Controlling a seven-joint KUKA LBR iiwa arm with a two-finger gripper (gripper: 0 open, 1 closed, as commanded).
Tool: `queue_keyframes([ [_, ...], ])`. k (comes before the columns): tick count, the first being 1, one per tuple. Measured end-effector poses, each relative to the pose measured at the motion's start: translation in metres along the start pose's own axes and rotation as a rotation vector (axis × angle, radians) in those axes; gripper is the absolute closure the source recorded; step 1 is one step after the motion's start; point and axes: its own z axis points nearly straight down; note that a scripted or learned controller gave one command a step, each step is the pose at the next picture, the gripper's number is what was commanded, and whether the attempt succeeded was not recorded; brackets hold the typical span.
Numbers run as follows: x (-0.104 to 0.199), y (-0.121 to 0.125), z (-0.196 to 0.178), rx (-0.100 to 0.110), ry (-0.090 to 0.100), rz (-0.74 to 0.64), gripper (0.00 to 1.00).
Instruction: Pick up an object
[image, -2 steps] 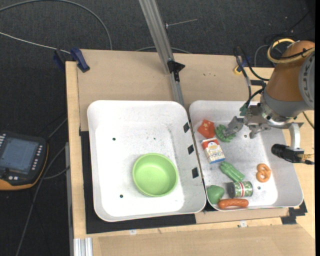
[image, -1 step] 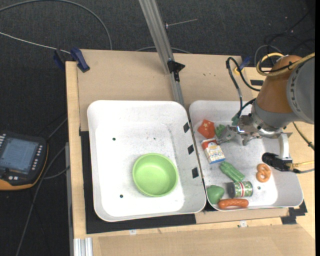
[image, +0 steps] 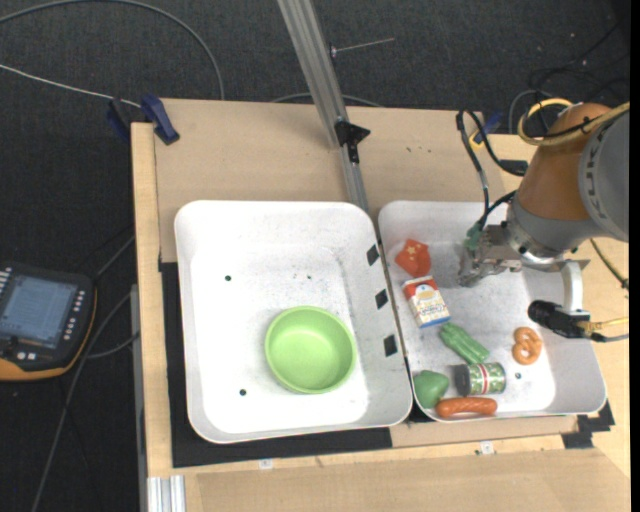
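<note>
The gripper (image: 478, 262) hung just right of the red block (image: 412, 256). Whether it was clenched, I couldn't tell. A carton (image: 426, 302) lay below the block.

1. A grey robot arm (image: 610, 190) with a rounded orange band (image: 555, 165) above its wrist reaches in from the right side of the view.
2. Its wrist bends downward, pointing to the left and down.
3. The metal two-finger claw (image: 478, 262) hangs low at the arm's tip, aimed down.
</note>
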Motion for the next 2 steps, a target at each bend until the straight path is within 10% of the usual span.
queue_keyframes([
  [2,-0.006,-0.002,-0.123,-0.004,-0.001,0.000,1.00],
])
